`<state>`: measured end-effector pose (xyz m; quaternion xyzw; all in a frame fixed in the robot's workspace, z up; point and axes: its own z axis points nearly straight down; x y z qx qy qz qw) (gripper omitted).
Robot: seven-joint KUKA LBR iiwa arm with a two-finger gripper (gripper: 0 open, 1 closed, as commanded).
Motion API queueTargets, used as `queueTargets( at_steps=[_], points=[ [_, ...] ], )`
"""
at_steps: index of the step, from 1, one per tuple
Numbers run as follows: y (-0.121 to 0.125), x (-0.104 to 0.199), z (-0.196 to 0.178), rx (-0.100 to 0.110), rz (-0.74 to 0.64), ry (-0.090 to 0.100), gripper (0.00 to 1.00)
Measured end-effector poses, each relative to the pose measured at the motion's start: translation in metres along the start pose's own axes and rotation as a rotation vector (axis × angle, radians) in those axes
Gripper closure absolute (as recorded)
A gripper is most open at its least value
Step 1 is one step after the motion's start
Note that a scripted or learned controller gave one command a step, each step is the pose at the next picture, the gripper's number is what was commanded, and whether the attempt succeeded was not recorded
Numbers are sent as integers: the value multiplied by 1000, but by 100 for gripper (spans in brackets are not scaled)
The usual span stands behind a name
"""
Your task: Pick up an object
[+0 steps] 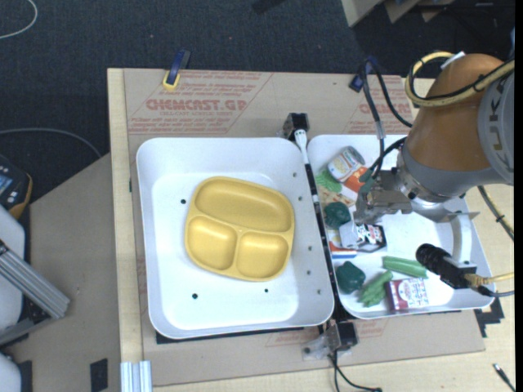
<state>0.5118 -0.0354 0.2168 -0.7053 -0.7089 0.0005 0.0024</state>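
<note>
My gripper (369, 211) hangs low over the middle of the right bin (470, 299), under the orange-banded wrist. Just below it lies a small black-and-white packet (365, 236). To its left sits a dark green lump (336, 214). A white and orange can (346, 163) lies at the bin's far left corner. Along the near side lie a second dark green lump (350, 276), two light green pods (404, 265) (375, 288) and a red box (408, 294). The arm hides the right part of the bin.
The left bin (163, 219) holds a yellow divided plate (239, 227) in its middle. A black strip (315, 207) runs along the wall between the two bins. Both bins rest on a cardboard sheet (212, 96).
</note>
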Motion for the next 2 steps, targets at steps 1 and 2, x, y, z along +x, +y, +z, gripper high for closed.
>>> queueTargets(
  at_steps=[1,2],
  points=[
    [11,7,0,-6,3,-3,100],
    [7,4,2,-3,6,-3,100]
  ],
)
